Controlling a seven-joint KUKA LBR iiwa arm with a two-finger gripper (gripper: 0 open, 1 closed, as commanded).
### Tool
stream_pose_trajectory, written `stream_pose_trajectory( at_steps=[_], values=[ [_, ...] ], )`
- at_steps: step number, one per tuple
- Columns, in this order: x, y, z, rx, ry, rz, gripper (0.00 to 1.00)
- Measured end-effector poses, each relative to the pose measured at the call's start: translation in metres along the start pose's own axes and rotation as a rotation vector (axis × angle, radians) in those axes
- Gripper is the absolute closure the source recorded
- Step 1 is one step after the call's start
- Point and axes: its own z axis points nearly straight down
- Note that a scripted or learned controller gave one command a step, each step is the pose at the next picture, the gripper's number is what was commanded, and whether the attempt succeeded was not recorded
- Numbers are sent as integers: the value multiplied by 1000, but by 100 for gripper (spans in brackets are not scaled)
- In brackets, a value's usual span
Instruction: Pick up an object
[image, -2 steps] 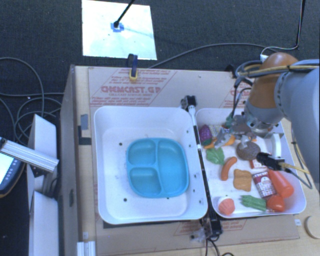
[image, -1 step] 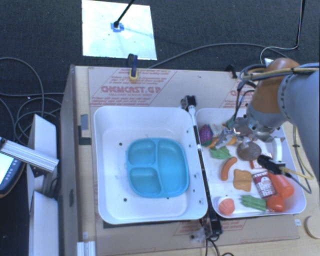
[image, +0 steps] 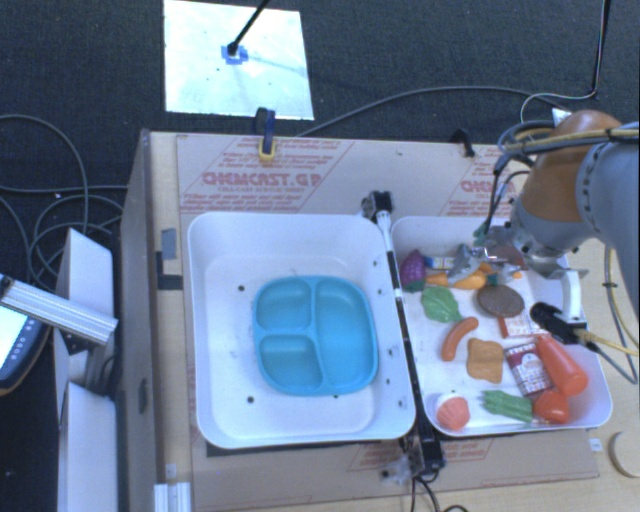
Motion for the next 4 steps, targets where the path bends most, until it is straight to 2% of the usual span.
stream_pose_trajectory(
  at_steps=[1,2,3,4],
  values=[
    [24,-69,17,2,1,1,0],
    [29,-93,29,1,1,1,0],
    [30,-92,18,-1,2,0,100],
    [7,-128,-26,0,0,1,100]
  ],
)
